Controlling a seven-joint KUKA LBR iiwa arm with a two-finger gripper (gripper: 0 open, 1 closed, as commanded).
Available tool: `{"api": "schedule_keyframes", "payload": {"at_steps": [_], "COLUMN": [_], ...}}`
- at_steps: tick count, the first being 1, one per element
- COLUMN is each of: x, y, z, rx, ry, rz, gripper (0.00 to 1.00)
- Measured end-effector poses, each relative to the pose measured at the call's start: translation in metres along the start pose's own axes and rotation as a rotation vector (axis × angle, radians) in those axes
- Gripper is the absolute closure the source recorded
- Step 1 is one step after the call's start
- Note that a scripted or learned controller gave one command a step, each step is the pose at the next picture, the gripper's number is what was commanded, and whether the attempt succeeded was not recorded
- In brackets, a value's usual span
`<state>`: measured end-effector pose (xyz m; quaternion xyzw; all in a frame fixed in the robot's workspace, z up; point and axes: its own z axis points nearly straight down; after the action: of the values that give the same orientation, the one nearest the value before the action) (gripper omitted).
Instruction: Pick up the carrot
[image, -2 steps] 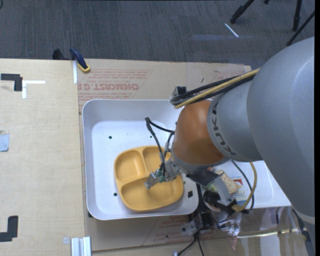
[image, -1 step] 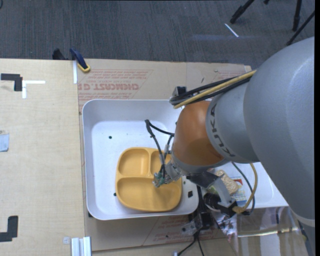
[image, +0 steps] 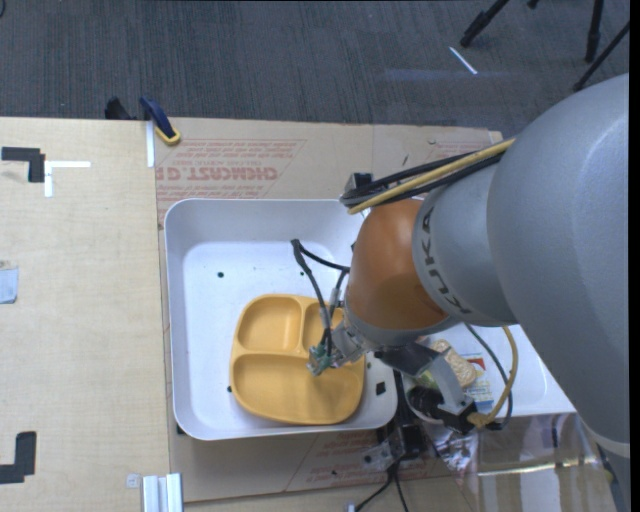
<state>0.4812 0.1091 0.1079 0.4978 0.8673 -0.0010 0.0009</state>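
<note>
Under the arm's orange band (image: 395, 275) you cannot make out the carrot, nor whether the pincer (image: 322, 360) is apart or together. It hangs over a yellow divided plate (image: 270, 365) in the left white bin (image: 200, 300). "KUKA" marks the arm; the cardboard (image: 230, 165) bears upside-down red print.

The claw (image: 325, 358) hangs over a yellow divided plate (image: 280, 375).
</note>
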Motion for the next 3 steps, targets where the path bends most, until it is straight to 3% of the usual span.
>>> {"api": "schedule_keyframes", "payload": {"at_steps": [1, 2, 3], "x": [0.013, 0.006, 0.029], "y": [0.003, 0.001, 0.013], "z": [-0.043, -0.115, -0.139], "rx": [0.005, 0.002, 0.004], "ry": [0.004, 0.0, -0.001], "rz": [0.333, 0.523, 0.827], "gripper": [1.0, 1.0, 1.0]}}
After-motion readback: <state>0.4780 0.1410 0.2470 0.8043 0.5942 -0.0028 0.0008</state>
